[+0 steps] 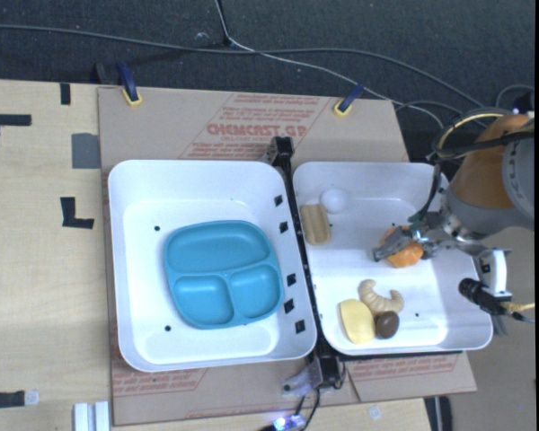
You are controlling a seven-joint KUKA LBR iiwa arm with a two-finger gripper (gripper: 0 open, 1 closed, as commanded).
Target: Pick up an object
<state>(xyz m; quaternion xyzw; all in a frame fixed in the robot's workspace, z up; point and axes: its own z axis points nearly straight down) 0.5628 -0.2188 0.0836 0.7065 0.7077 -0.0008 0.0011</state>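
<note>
The right bin (431, 180) holds several small objects. An orange piece (407, 257) lies near its middle right, and my gripper (393, 244) is low in the bin, right against the upper left side of that piece. A white ball (333, 200) and a tan block (315, 224) sit by the bin's left wall. Near the front lie a yellow piece (356, 321), a beige curled piece (378, 292) and a small brown piece (387, 324), close together. The arm's grey wrist and orange band (485, 173) come in from the right over the bin's rim.
The left bin (126, 187) holds a blue divided plate (223, 272). A black divider with clips (292, 241) runs between the bins. Cables cross the dark floor behind the bench. Two clamps (128, 88) (347, 101) hold the cardboard at the back.
</note>
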